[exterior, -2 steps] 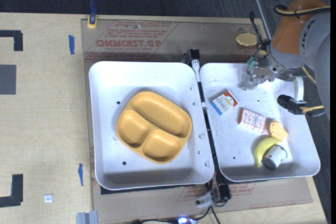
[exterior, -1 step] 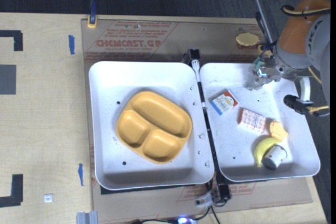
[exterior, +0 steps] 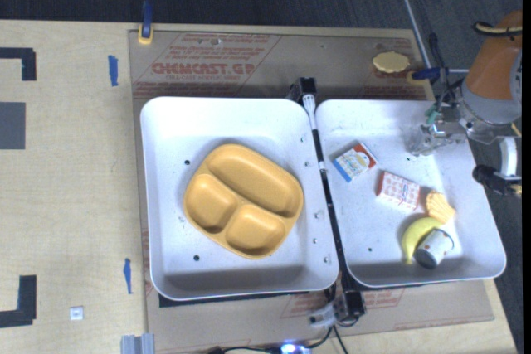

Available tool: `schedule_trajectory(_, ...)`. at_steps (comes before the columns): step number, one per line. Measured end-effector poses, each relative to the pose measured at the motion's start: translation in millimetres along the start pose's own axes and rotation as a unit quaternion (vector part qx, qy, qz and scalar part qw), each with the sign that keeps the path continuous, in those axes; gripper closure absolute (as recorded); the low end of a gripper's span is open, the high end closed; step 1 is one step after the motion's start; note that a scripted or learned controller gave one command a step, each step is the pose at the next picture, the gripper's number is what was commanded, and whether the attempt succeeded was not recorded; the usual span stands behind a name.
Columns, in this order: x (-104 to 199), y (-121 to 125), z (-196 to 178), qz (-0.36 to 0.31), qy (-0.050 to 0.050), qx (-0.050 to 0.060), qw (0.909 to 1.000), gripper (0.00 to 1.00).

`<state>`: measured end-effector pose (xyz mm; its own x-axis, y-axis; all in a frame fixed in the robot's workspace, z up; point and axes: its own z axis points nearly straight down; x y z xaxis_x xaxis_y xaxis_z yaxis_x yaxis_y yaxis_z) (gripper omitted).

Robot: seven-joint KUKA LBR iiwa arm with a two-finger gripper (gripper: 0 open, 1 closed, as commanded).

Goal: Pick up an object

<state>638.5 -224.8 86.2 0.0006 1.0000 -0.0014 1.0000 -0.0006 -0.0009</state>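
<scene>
Near right bin [exterior: 477,265]: yellow banana [exterior: 412,235] touching a grey cylinder [exterior: 433,248], close to the near wall. Banana is likely light plastic, smooth and curved; grip across its middle. Just beyond: orange piece [exterior: 440,206], pink packet [exterior: 398,190], small blue-edged carton [exterior: 354,161], all probably light and flat, hard to pinch. Left bin [exterior: 158,178] holds a yellow divided tray [exterior: 242,199]. Far right: gripper [exterior: 426,133] low over open floor, nothing visibly held; spread cannot be judged.

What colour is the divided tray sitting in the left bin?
Yellow-orange; the divided tray shows clearly in the camera view.
</scene>
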Motion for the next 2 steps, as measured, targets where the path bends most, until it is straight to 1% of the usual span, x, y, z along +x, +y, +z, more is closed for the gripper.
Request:
schedule_trajectory(1,64,30,0,-0.001,0.0,-0.004,1.0,1.0)
schedule_trajectory(2,17,29,0,0.0,-0.001,-0.003,1.0,1.0)
